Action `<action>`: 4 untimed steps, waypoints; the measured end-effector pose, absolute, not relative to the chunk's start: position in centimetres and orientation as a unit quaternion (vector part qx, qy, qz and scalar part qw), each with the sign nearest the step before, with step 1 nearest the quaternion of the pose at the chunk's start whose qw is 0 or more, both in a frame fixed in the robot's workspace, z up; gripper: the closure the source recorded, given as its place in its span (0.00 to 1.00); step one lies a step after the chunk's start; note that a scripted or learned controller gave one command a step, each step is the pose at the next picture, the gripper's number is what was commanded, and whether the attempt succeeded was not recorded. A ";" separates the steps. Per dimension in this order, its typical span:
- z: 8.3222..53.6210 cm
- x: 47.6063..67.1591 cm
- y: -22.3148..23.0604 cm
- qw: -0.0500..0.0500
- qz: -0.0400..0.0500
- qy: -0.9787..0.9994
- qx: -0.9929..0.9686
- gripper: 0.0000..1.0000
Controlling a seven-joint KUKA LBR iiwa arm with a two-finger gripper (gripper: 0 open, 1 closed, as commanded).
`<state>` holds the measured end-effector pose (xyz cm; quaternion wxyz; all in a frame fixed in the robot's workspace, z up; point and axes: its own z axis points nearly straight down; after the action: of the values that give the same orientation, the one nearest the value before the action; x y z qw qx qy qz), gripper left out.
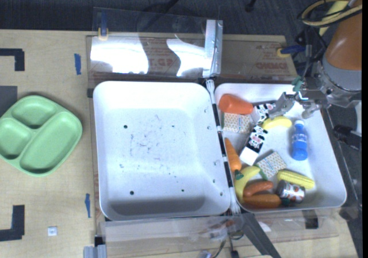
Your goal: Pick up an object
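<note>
A: Item one, the gripper (297, 103). Position?

B: Above the far side of the right bin (336, 185), at the end of the grey arm with the orange band. Fingers spread, nothing between them. Released.

A: Item two, candidates for picking.

B: All in the right bin. A blue bottle (299, 140) just near of the gripper; a yellow banana (277, 123) just left of the bottle; an orange block (234, 103) at the far left corner; a carrot (232, 156) along the left wall; corn (296, 179), a can (291, 193) and a sausage (260, 188) crowded at the near end. The left bin (115, 101) holds no goods.

A: Item three, off the bins?

B: A green tray (38, 134) far left on the bench.

A: Recommended handling?

B: My judgement: take the bottle or banana, both closest and with room around them. Centre the fingers across the narrow width, descend straight, close only when low enough. Avoid the near cluster; neighbours touching there could block a finger.
</note>
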<state>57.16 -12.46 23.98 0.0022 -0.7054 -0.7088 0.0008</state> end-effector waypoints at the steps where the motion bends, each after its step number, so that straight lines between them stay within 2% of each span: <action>1: 19.2 54.5 -18.5 0.002 0.001 -0.696 -0.718 0.00; 2: 23.1 53.6 -17.6 0.000 0.000 -0.720 -0.694 0.00; 3: 20.8 56.5 -19.4 0.000 0.000 -0.703 -0.711 0.00; 4: 9.6 56.9 -19.2 0.002 0.000 -0.697 -0.717 0.00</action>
<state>56.87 -19.21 9.60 0.0015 -0.7174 -0.6966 0.0003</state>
